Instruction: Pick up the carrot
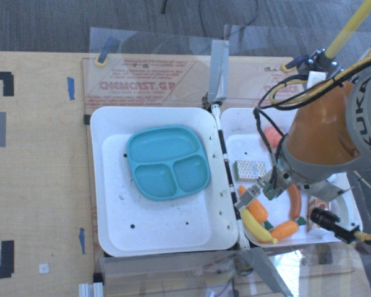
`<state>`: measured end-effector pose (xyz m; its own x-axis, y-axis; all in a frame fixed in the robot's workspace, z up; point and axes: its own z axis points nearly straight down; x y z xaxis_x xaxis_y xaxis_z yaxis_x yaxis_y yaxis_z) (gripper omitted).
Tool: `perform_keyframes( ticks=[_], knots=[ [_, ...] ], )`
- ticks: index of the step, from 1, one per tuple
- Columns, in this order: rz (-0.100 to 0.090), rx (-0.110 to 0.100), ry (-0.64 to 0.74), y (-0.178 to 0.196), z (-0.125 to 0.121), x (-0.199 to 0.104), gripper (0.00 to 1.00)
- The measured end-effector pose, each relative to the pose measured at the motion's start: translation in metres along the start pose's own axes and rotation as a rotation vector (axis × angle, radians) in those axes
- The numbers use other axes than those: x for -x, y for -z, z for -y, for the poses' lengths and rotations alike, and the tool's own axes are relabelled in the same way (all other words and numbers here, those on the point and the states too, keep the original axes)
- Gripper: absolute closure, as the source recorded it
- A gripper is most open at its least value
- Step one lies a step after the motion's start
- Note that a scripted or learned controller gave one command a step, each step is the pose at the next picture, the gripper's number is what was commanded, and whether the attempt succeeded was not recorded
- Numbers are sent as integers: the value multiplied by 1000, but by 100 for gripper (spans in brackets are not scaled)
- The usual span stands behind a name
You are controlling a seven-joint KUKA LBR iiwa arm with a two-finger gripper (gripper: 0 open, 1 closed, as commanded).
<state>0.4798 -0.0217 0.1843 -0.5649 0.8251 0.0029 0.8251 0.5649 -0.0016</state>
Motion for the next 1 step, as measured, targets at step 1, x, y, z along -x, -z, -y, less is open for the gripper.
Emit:
perform_keyframes(
  ticks=[1],
  knots=[
    [2, 1, 72, -84, 45, 68, 0]
  ],
)
